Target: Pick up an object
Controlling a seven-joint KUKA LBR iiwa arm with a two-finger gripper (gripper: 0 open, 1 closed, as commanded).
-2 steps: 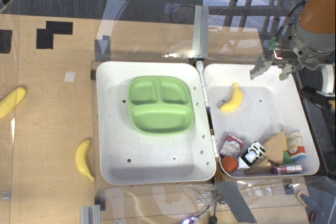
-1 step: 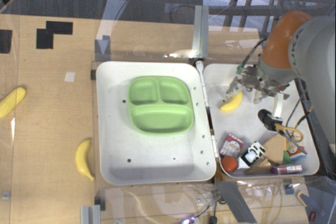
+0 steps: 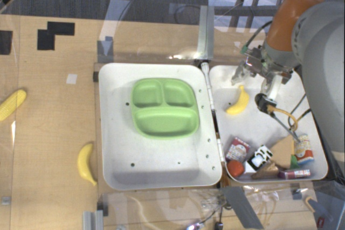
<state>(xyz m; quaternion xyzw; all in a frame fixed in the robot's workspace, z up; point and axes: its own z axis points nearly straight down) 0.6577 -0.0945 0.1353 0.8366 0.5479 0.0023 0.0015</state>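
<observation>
A yellow banana [image 3: 239, 102] lies in the upper left part of the right bin [image 3: 307, 99]. My gripper [image 3: 254, 82] hangs just above and to the right of it, fingers spread open. One finger [image 3: 237, 75] points down near the banana's top end, the other [image 3: 271, 87] stands further right. Nothing sits between them. The grey arm with its orange band [image 3: 288, 11] comes in from the upper right.
Along the right bin's front edge lie a red and white box [image 3: 237, 148], a red ball [image 3: 235, 168], a black and white block [image 3: 261, 158], a brown wedge [image 3: 283, 147] and a purple marker [image 3: 294, 173]. The left bin [image 3: 116, 159] holds a green divided plate [image 3: 163, 106]. Another banana [image 3: 86, 163] and a corn cob [image 3: 11, 104] lie on the bench.
</observation>
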